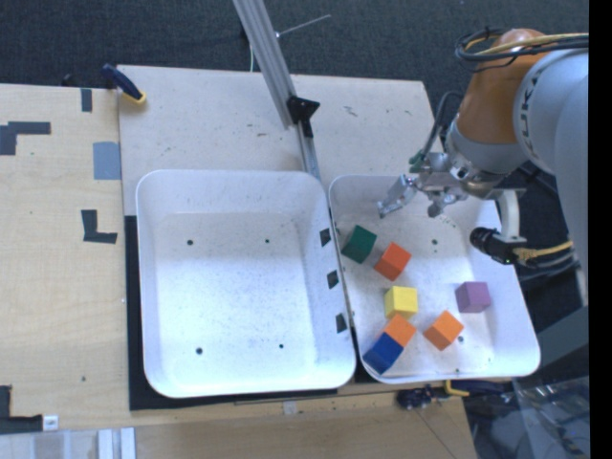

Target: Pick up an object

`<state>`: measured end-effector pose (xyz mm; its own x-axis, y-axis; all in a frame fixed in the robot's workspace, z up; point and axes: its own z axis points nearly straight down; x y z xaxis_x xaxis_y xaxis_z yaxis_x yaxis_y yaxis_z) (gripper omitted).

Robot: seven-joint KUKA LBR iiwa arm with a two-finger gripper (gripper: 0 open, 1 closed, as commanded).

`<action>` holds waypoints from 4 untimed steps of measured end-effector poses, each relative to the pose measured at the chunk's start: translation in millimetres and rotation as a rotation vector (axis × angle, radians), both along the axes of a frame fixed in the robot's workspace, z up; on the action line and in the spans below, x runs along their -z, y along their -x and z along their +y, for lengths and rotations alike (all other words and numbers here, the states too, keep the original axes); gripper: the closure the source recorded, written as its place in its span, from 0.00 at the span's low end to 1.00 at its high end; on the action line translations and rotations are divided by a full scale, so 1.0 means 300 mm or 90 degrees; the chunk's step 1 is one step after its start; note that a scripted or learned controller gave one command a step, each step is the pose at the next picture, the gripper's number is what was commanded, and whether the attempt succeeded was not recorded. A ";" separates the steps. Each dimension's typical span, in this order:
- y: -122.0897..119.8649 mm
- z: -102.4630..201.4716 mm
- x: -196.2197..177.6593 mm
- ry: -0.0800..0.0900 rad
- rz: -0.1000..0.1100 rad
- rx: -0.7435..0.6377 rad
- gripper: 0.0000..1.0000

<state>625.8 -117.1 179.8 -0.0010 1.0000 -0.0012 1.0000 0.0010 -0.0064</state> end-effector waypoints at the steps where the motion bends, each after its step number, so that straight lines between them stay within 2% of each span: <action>1: 0.000 -0.018 0.153 0.000 0.000 0.000 0.00; 2: 0.004 -0.016 0.302 0.000 -0.001 0.000 0.00; 3: 0.001 -0.013 0.262 -0.001 -0.003 -0.001 1.00; 4: 0.014 0.001 0.057 -0.001 -0.007 -0.001 1.00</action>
<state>621.7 -116.8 162.7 -0.0021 1.0000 -0.0004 1.0000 0.0021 0.0045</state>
